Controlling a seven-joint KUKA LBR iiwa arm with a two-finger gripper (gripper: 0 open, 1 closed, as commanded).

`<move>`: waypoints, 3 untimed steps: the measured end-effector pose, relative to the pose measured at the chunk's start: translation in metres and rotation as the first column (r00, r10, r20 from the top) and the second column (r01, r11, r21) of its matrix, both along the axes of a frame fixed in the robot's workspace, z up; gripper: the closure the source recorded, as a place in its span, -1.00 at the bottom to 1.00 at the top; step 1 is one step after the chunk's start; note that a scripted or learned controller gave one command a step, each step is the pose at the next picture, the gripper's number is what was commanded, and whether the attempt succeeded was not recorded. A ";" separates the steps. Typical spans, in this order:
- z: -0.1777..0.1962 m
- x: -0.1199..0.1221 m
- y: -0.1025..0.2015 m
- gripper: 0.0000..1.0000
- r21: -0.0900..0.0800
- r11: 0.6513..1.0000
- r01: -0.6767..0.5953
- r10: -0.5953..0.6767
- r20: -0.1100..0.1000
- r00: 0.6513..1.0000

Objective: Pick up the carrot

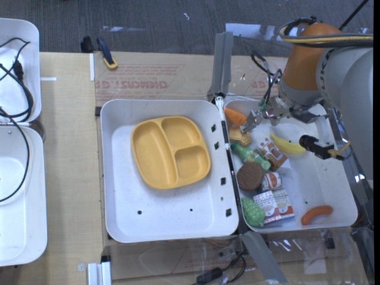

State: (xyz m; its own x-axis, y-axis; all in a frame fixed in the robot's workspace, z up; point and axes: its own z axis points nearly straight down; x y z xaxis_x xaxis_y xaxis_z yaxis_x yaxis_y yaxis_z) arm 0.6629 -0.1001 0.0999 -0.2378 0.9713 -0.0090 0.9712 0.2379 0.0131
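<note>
The carrot (235,116) is a small orange piece lying in the far left corner of the right bin (332,189), close to the wall between the two bins. My gripper (254,119) hangs low over that corner, just right of the carrot and very near it. The grey arm with its orange band (309,58) comes down from the upper right. Nothing is visibly lifted off the bin floor.
The right bin also holds a yellow corn piece (240,136), a banana (287,145), a green bottle (249,154), a brown round cookie (250,175), a small can (272,181), a carton (274,205) and a sausage (316,214). In the left bin (119,212) rests a yellow divided plate (171,151).
</note>
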 end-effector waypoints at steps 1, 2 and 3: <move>0.000 0.000 0.000 -1.00 -0.001 0.999 -0.046 0.046 0.000 0.999; 0.000 0.000 -0.001 -1.00 0.000 0.998 -0.063 0.063 0.001 0.998; 0.000 0.000 -0.001 -1.00 0.000 0.998 -0.063 0.063 0.001 0.998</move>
